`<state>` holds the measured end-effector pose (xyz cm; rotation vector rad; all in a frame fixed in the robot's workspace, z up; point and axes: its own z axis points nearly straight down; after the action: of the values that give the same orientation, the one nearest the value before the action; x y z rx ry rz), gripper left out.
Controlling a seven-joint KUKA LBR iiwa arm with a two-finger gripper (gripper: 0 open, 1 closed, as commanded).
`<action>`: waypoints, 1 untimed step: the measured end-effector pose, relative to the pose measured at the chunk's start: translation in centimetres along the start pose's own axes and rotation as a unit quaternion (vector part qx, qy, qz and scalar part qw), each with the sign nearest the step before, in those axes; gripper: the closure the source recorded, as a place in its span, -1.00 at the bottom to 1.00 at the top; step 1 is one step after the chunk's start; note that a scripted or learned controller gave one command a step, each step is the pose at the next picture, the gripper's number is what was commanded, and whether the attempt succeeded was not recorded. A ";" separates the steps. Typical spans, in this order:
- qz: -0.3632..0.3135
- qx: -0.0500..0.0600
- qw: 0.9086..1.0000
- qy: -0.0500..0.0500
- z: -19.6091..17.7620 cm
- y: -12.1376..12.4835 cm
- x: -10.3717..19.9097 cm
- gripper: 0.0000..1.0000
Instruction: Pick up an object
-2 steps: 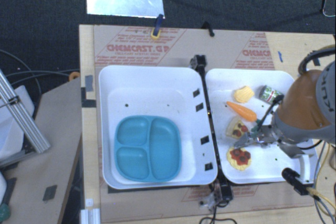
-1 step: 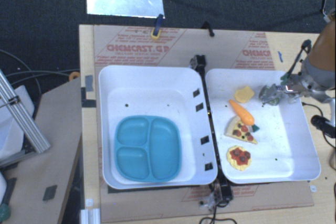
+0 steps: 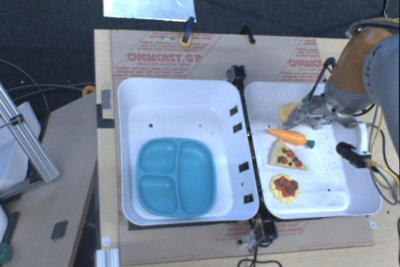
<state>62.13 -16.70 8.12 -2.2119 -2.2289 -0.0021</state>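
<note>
Yellow toy point(image 3: 287, 112) half hidden behind the fingers point(image 3: 302, 114)

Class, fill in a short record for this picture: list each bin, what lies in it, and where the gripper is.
left bin: blue divided plate
right bin: toy carrot, pizza slice, round mini pizza, pale yellow piece
gripper: low over the far part of the right bin, beside the pale yellow piece, just beyond the carrot
arm: reaches in from the right
grasp: none visible
</note>
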 end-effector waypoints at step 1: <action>-0.001 -0.003 1.000 -0.001 -0.4 5.0 4.1 -1.00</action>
<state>67.13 -12.55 8.50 -2.2145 -2.2345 -0.0057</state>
